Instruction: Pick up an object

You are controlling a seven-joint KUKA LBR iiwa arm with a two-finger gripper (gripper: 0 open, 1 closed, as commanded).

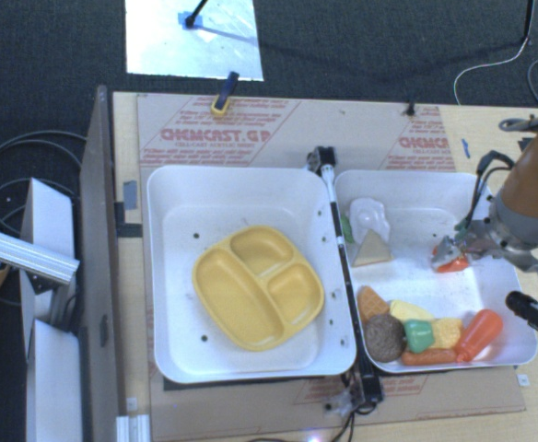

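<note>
The two-finger gripper [453,252] is seen low in the right shallow white bin [407,191], at its right side, with a small orange-red object [452,265] just beneath its tip; whether the object is gripped cannot be told. A yellow three-compartment plastic tray [257,286] lies in the left white bin [186,201]. Toy foods are clustered along the right bin's near edge, among them an orange bottle-shaped piece [479,334] and a green pepper-like piece [419,335].

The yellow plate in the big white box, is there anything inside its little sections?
No. The yellow plate has three sections, and all three look bare. It lies alone in the left bin. Whatever might be under the plate is covered, so that cannot be seen.
</note>
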